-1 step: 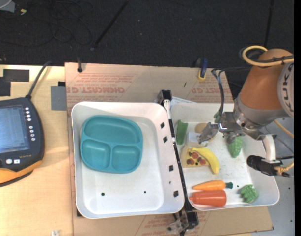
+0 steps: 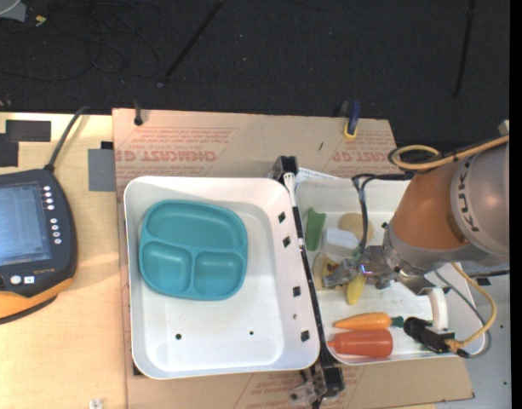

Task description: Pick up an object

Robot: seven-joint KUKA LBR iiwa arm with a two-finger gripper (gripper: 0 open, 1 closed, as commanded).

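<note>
A wooden bench is carrying a sheet of printed cardboard, and two shallow white bins are sitting side by side on it, with a dark floor behind.

The gripper is hanging low in the right bin, near its middle. Whether it is apart or together cannot be told, as its tip is blurring into a small clutter of grey and dark bits. Nothing is visibly being held.

A yellow piece is lying just beside and below the tip, possibly touching it, and by my judgement it is the likeliest target. Nearer the front wall, an orange carrot and a red piece are lying close together. A green piece and a pale rounded one are lying toward the back.

To do the pick well, the tip should probably be centring over the yellow piece across its narrow side, settling fully before closing, and lifting straight up so the carrot is not being dragged along.

The arm is covering the bin's right part, so anything under it is staying out of sight. The clutter at the tip is too small to name.

The left bin is holding a teal divided plate, well apart from the gripper. A control pendant is resting at the bench's far left, partly cut off.
</note>
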